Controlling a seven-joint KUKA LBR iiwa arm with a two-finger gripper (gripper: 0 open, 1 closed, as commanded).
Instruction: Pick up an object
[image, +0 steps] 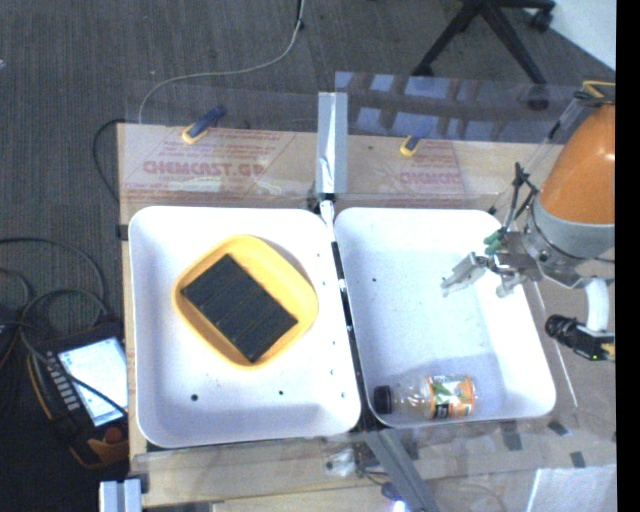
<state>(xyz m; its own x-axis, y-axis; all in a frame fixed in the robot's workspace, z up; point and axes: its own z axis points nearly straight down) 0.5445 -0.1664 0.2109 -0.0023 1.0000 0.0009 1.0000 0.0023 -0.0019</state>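
Observation:
A clear plastic bottle (428, 397) with a black cap and an orange label lies on its side near the front wall of the right bin (400, 250). A yellow dish-shaped object with a black ribbed rectangle on top (243, 299) rests in the middle of the left bin (160, 390). My gripper (483, 278) hovers over the right side of the right bin, well behind the bottle. It is open, with nothing between its fingers (459, 275).
The grey arm with its orange band (585, 170) reaches in from the right over the bin's rim. A metal divider post (331, 150) stands behind the seam between the bins. Cables and a small device (85, 375) lie on the floor at left.

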